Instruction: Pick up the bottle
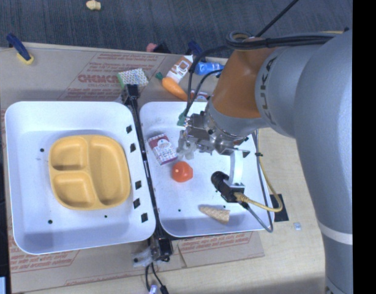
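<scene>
A small red-and-white labelled container, which may be the bottle, lies on its side in the right bin near that bin's left wall. My gripper hangs just to its right, over the bin's middle, close to it but with a small gap showing. Nothing shows between the gripper and the container. A white-and-orange bottle-like item lies outside the bins on the cardboard behind the right bin.
A red rounded toy and a tan cone lie in the right bin in front of the gripper. A yellow divided plate fills the middle of the left bin. An orange carrot and a blue item lie behind the bins.
</scene>
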Tool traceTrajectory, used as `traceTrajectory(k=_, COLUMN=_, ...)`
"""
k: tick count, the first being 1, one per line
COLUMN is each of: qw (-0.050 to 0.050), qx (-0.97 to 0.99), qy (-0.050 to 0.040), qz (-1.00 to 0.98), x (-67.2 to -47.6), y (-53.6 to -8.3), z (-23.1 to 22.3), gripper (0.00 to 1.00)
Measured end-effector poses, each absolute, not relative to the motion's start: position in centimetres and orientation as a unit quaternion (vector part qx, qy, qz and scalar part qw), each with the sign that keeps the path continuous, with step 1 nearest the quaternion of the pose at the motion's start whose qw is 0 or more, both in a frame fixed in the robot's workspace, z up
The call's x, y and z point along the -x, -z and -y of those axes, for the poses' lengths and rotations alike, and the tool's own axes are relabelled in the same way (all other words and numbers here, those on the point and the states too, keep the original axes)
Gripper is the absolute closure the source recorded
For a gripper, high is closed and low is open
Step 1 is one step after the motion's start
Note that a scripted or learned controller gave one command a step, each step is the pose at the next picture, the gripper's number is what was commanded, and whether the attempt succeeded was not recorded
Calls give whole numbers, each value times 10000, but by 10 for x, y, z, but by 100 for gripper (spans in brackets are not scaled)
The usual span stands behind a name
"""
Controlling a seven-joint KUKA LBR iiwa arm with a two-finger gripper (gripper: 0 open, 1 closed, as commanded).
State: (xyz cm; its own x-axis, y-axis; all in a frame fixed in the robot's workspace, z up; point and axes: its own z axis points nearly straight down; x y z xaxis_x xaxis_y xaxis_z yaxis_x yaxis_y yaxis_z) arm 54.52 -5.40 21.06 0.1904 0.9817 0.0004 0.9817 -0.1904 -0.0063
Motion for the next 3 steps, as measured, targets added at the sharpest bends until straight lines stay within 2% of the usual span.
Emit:
traceTrajectory(k=1, qw=27, qx=7438, qy=-21, qz=6684, x=-483, y=-191, z=-3, gripper=100)
traceTrajectory(k=2, qw=3, qx=5768, qy=-5, qz=8169, x=-477, y=-225, z=33, gripper=100)
traceTrajectory(k=3, qw=24, qx=5863, qy=-14, qz=8101, x=-476, y=-191, z=-20, gripper=100)
